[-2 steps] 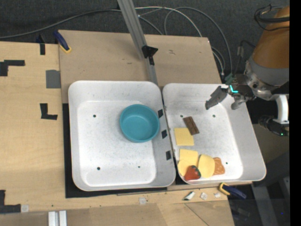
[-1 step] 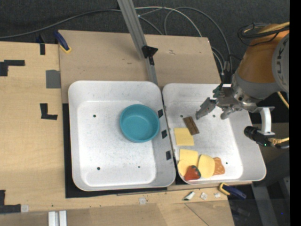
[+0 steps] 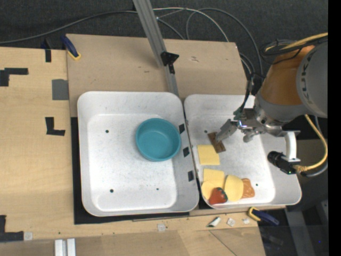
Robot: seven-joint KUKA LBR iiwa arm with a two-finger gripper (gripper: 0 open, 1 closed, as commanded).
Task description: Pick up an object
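The arm reaches over the right bin, and its tool hangs low over the upper middle of that bin. Two fingers show: one dark finger slants down toward the bin's left wall, its tip right at a small brown block, while the other points down nearer the wrist. They stand apart, so the tool is spread, and nothing is between them.

The brown block is the closest candidate. It lies just off the left fingertip, on the side of the left bin, with its long axis running diagonally from upper left to lower right. Whether the fingertip touches it is not clear from this slant.

Just below the block lies a pale yellow square. Further toward the right bin's front wall is a cluster: two more yellow pieces, a red piece and an orange piece, all touching or overlapping.

The left bin holds a teal bowl, well apart from the tool.

For a grasp, the tool probably needs to shift slightly toward the left bin so that the block sits between the fingers, not outside one.
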